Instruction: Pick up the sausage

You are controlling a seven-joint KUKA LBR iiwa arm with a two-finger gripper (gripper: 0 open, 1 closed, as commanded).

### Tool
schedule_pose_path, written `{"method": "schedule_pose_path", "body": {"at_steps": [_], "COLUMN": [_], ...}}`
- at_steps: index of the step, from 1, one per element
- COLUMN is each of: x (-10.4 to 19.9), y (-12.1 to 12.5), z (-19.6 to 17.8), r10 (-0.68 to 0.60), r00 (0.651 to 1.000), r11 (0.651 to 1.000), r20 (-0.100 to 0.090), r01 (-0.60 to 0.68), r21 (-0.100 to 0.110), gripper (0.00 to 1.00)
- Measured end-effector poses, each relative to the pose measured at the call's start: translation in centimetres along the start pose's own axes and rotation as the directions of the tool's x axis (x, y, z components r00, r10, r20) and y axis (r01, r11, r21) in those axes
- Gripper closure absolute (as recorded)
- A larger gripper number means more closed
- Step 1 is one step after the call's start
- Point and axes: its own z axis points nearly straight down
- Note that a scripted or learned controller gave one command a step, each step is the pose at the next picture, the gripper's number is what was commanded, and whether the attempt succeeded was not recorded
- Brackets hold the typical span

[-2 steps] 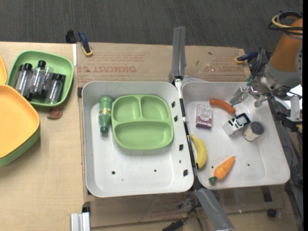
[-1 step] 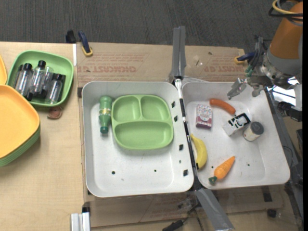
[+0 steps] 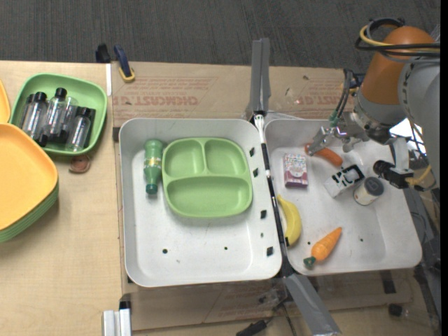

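Reddish-orange, the sausage lies near the top of the right bin, its upper-left end touching the tips of the gripper; I cannot tell how the pincer is set. Around it sit a small purple-and-white box, a banana, a carrot and a white cylinder. Over in the left bin are 1 green divided tray and 1 green bottle just beside it.
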Motion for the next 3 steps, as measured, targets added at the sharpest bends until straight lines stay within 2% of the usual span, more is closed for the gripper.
{"method": "schedule_pose_path", "body": {"at_steps": [1, 2, 3], "x": [1.4, 1.3, 5.6], "y": [0.2, 0.2, -3.4], "z": [1.4, 0.4, -12.2], "r10": [-0.054, -0.055, 0.108], "r00": [0.999, 0.998, 0.994], "r11": [0.999, 0.998, 0.994], "r20": [0.0, 0.001, 0.0], "r01": [0.054, 0.055, -0.108], "r21": [0.0, 0.0, 0.0], "gripper": [0.0, 1.0, 1.0]}}
